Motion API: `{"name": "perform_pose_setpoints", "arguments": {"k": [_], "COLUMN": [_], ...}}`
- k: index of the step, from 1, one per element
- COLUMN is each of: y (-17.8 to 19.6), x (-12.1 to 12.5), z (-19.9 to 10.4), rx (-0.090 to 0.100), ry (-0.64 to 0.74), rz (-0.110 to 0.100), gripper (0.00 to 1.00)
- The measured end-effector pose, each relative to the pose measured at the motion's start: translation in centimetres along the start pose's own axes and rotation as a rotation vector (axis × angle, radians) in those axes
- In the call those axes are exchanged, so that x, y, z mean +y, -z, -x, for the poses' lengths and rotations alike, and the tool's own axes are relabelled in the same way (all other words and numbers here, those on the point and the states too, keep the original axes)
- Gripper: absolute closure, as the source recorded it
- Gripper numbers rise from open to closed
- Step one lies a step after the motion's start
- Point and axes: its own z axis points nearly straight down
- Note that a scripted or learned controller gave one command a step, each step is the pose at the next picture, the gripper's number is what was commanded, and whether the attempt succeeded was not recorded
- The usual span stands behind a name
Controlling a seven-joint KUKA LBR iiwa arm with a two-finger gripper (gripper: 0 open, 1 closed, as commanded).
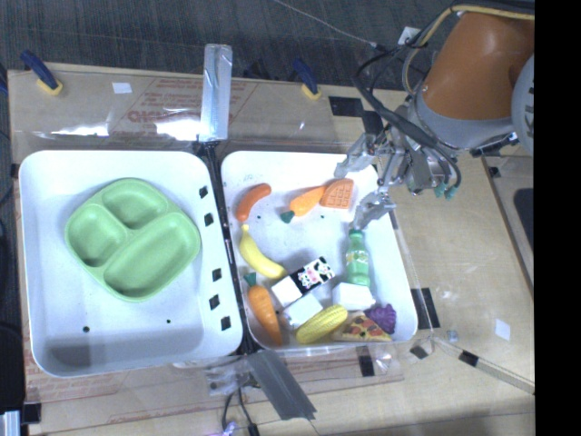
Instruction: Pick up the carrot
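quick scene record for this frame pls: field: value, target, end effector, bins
target: small orange toy carrot with green top, lying in the right white bin, near its back edge
end effector: metal two-finger end effector above the right bin's back right corner, apart from the carrot
neighbour: orange waffle-patterned toy touching the carrot's right end
left bin: green three-compartment plastic plate

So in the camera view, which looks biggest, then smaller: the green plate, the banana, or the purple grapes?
1. Green plate, easily the biggest.
2. Banana.
3. Purple grapes, the smallest.
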Motion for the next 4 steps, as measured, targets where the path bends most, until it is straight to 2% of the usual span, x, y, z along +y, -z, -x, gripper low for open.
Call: {"name": "perform_pose_setpoints", "arguments": {"k": [1,2,3,4], "y": [-16.6,-15.6,-19.9,-18.7], "x": [-1.6,-0.2,-0.3,-0.2], "z": [1.7,8.2,5.4,5.6], "rx": [0.002,-0.004,0.001,-0.003], "ry": [0.062,-0.042,-0.232,-0.224], "rz": [0.002,0.001,0.001,0.001], "gripper": [0.0,0.0,0.0,1.0]}}
